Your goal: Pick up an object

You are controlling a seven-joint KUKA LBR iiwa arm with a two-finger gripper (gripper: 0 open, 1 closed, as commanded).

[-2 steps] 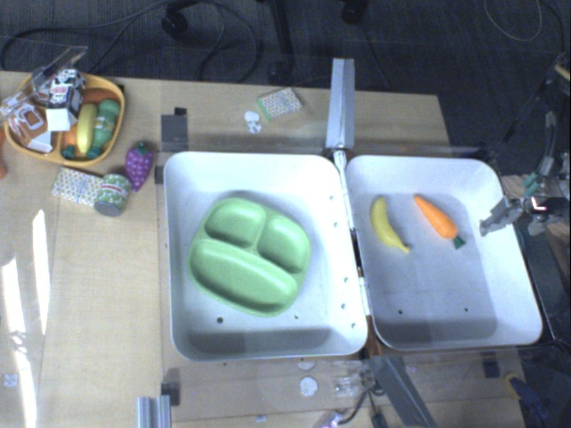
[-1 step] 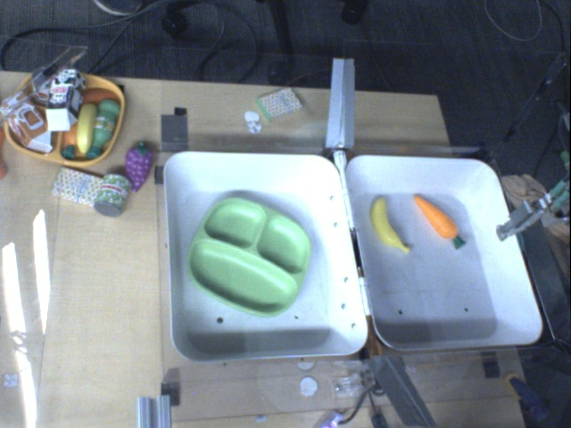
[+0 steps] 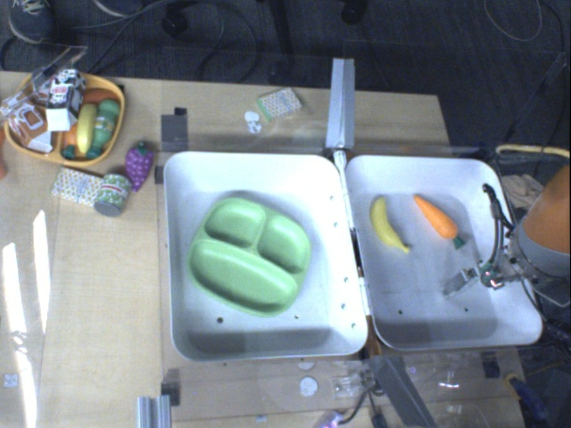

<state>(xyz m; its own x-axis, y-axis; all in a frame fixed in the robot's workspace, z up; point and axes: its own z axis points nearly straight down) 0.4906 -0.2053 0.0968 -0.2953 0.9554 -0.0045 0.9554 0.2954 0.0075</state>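
Observation:
In the right bin (image 3: pixel 428 328) lie a yellow banana (image 3: pixel 388 224) and an orange carrot (image 3: pixel 436 218) with a green tip, side by side in the far half. My gripper (image 3: pixel 462 281) reaches in from the right edge, low over the bin floor. It sits just below and to the right of the carrot's green tip, apart from it. Nothing shows in its grasp. The grey arm with its orange band (image 3: pixel 546 217) hangs over the bin's right rim.
The left bin (image 3: pixel 187 310) holds a green divided plate (image 3: pixel 251 255). Left of the bins, a yellow bowl (image 3: pixel 109 141) of small items, purple toy grapes (image 3: pixel 137 164) and a small can (image 3: pixel 112 193) rest on the bench.

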